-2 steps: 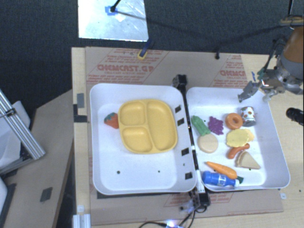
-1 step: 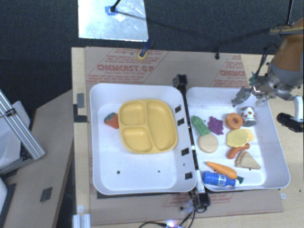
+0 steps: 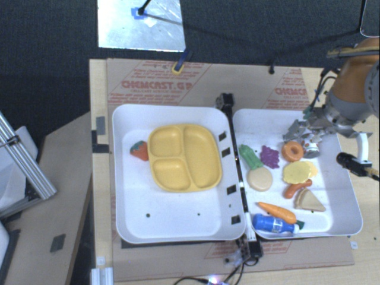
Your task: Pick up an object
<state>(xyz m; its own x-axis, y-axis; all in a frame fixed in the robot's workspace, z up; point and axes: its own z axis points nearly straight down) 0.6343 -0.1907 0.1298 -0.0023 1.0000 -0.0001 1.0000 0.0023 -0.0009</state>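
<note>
1. The arm [image 3: 354,79] enters at the upper right of the frame. Its gripper [image 3: 304,136] hangs low over the upper part of the right bin [image 3: 347,215], apparently placed to reach the toys beneath.
2. Whether the jaws stand wide or narrow cannot be told; nothing is seen between them.
3. The likeliest target, an orange doughnut [image 3: 292,152], lies just below and left of the gripper, on the bin floor.
4. Near it lie purple grapes [image 3: 269,157], a green piece [image 3: 250,157], a round biscuit [image 3: 259,179], a yellow piece [image 3: 299,172], a carrot [image 3: 276,211] and a blue bottle [image 3: 271,224].
5. The left bin [image 3: 127,218] holds a yellow divided plate [image 3: 184,157], a strawberry [image 3: 139,150] beside it.
6. Judgement: pickup not yet made; crowding risks a wrong grasp.
</note>
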